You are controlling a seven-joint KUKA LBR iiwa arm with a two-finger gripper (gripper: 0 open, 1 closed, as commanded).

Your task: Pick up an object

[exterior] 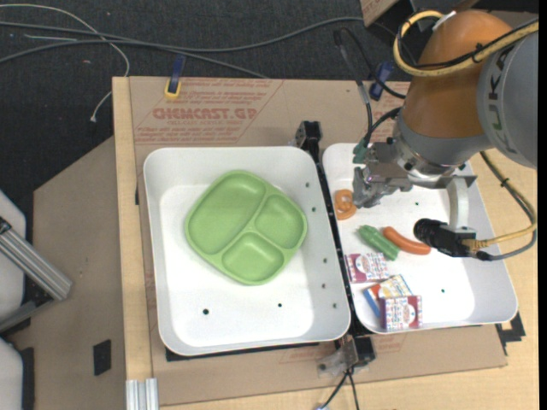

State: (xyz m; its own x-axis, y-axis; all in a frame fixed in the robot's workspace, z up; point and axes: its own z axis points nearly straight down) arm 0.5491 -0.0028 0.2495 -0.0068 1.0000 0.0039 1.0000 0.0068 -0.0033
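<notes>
Orange ring (344, 204) just beside gripper (369, 193)

Two white bins (171, 254), one green plate (246, 226), two small cartons (398, 310), one carrot (407, 242).

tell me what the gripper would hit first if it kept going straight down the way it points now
Probably the bare floor of the right white bin, next to the small orange ring-shaped piece. The gripper hangs over that spot, though depth is hard to judge from this slanted view.
</notes>
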